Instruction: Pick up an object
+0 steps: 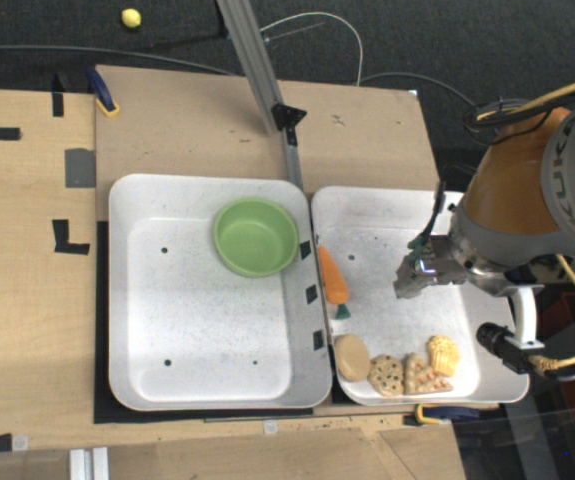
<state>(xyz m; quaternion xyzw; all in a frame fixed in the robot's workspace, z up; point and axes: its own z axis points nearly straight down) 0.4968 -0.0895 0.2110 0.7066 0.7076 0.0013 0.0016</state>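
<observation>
My gripper (414, 274) hangs over the right bin (387, 213), toward its right side, on the grey arm with the orange band. An orange carrot (335, 280) with a green tip lies along that bin's left wall, well left of the gripper. At the bin's near edge sit a tan bread roll (352, 356), a chocolate-chip cookie (386, 373), a pale crinkled snack (419, 376) and a yellow corn piece (443, 354). A green bowl (255, 236) rests in the left bin (157, 298) at its back right. I see nothing between the fingers.
A metal pole (257, 58) slants down to the divider between the bins. Cables trail across the dark floor behind the bench. A small yellow ball (131, 17) lies on the floor at the back left. Black tape marks dot the wooden bench on the left.
</observation>
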